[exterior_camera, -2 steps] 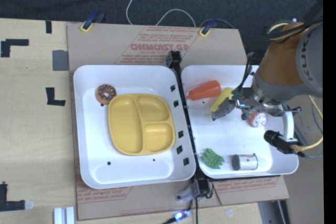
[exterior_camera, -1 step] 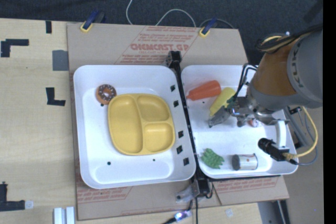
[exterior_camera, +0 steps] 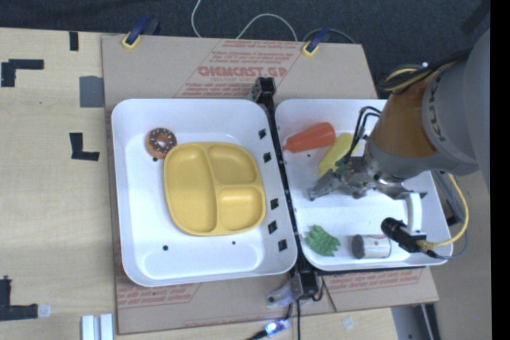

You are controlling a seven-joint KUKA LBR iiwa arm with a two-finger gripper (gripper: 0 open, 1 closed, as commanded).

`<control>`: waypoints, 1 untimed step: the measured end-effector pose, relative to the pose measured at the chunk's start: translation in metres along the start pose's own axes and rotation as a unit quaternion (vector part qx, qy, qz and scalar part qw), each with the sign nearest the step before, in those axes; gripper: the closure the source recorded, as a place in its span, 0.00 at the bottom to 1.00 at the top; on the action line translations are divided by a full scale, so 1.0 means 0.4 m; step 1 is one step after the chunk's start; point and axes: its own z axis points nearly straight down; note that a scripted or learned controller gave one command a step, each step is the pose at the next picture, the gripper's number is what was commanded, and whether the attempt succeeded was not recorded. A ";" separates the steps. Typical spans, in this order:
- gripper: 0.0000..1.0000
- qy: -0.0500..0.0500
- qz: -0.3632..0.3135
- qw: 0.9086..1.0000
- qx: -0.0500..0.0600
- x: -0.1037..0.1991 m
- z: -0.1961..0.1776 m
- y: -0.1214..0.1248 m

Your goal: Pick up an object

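**Objects sitting loose around the pincer in the right bin**

Objects for picking are lying in both bins, six in all. The pincer point(exterior_camera: 331, 185) is hanging low over the right bin point(exterior_camera: 434, 252), reaching in from the right, and whether it is apart or together cannot be told from this slanted angle; nothing is showing between its tips. Just above it, one yellow banana-like piece point(exterior_camera: 335, 153) is lying almost against the wrist, and one orange carrot point(exterior_camera: 310, 137) is resting a little further up and to the left. Below the pincer, one green leafy toy point(exterior_camera: 322, 240) is sitting near the bin's front wall, with one small grey-and-white cylinder point(exterior_camera: 371, 246) just to its right. Well to the pincer's left, across the divider, the left bin point(exterior_camera: 131, 251) is carrying one yellow divided plate point(exterior_camera: 213, 188) and one chocolate doughnut point(exterior_camera: 160, 142) beside the plate's far left corner.
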 end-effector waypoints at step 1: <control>1.00 -0.001 0.000 1.000 -0.001 0.000 -0.031 0.001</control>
